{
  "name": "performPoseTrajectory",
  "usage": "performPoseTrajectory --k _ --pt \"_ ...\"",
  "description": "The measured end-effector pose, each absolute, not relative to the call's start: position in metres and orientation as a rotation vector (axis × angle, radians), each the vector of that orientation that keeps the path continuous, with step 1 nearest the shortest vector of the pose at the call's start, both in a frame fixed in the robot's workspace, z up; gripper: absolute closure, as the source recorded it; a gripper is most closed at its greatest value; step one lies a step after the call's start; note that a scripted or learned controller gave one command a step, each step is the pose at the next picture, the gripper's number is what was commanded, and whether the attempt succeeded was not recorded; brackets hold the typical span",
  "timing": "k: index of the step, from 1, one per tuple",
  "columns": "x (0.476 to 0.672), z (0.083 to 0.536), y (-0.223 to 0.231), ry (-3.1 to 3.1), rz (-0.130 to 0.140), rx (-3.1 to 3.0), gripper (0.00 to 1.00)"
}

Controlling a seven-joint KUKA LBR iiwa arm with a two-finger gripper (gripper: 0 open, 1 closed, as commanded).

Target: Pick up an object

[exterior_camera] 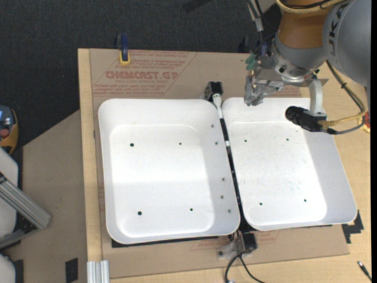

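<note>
The grey rounded metal robot arm wears an orange band, with thin black cables trailing beside its silver wrist.

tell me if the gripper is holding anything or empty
Empty, as far as this view shows: the gripper hangs over the right bin's far rim with nothing between its fingers.

The KUKA iiwa arm reached in from the right, its orange band sitting just above the wrist. The gripper hung over the far rim of the right bin, near that bin's corner closest to the left bin, pointing downward. A small black module projected from the wrist over the right bin's far edge.
</note>
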State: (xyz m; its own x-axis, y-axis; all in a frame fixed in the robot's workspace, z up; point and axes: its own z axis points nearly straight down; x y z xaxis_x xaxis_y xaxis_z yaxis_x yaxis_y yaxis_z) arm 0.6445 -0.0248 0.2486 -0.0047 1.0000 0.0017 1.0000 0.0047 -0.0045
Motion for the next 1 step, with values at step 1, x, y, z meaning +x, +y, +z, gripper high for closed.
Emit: performPoseTrajectory --k 1 --pt "0.6685 0.3684 0.0241 -2.235 -0.018 -2.222 1.00"
